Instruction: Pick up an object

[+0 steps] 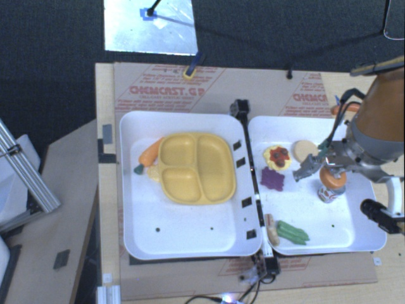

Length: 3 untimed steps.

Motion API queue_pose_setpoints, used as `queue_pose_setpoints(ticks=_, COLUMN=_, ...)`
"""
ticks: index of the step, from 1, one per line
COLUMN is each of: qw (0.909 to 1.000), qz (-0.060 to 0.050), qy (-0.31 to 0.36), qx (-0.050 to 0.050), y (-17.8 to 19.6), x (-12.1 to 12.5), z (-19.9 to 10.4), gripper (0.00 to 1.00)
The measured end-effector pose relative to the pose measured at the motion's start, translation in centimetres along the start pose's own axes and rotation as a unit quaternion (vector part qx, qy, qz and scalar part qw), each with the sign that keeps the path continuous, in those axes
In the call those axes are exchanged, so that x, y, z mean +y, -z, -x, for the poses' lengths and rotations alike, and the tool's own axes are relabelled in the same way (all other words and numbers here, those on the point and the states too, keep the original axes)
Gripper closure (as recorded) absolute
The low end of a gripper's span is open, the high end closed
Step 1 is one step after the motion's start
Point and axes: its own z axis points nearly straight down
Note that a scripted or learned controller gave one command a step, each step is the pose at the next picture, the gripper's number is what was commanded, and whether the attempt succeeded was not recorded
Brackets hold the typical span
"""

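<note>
My gripper (318, 170) hangs over the right bin (361, 233), at the end of the grey arm with its orange band. Just below it and to its right stands a small bottle with an orange cap (330, 185), partly covered by the wrist. I cannot tell whether the gripper touches the bottle. To the left of the gripper lie a purple piece (273, 180), a red and yellow toy food (277, 157) and a tan round piece (304, 149). A green vegetable (292, 232) and a small tan item (272, 229) lie near the bin's front left corner.
In the left bin (190, 242) rests a yellow divided plate (193, 168), with an orange carrot (150, 152) at its left edge. A black divider with clips (250, 170) runs between the bins. Cardboard (171, 87) lies under both.
</note>
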Motion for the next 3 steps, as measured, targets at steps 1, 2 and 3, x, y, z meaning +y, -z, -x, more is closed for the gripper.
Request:
queue_pose_setpoints(ticks=1, qw=1.0000, qz=-0.002, qy=-0.001, qx=0.000, y=-4.4, x=-0.3, z=0.6, gripper=0.00)
queue_pose_setpoints(ticks=2, qw=1.0000, qz=-0.003, qy=-0.001, qx=0.000, y=-10.5, x=-1.0, z=0.9, gripper=0.00)
queue_pose_setpoints(ticks=3, qw=1.0000, qz=0.001, qy=0.000, qx=0.000, y=-15.4, x=-0.8, z=0.8, gripper=0.00)
